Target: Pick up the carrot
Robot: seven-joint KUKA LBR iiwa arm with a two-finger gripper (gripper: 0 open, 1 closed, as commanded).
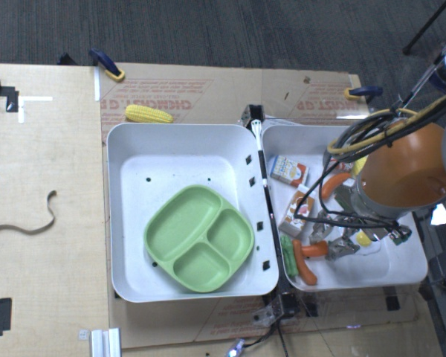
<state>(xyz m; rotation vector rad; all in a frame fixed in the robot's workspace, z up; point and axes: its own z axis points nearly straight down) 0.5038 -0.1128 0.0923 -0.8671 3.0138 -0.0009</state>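
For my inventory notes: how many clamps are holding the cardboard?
2: blue clamp at the cardboard's far left corner, another at its far right. The arm may hide more.

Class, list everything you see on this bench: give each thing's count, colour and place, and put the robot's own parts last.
Bins: two, white, side by side on the bench.
Divided plate: one, green, in the left bin.
Corn cob: one, yellow, on cardboard behind the left bin.
Carrot: one, orange, front of the right bin.
Small boxes: two, printed white and red, in the right bin.
Green vegetable: one, beside the carrot.
Clamps: two, blue and yellow, at the cardboard's back edge.
Arm: one, orange band, over the right bin.
Gripper: one, near the carrot.
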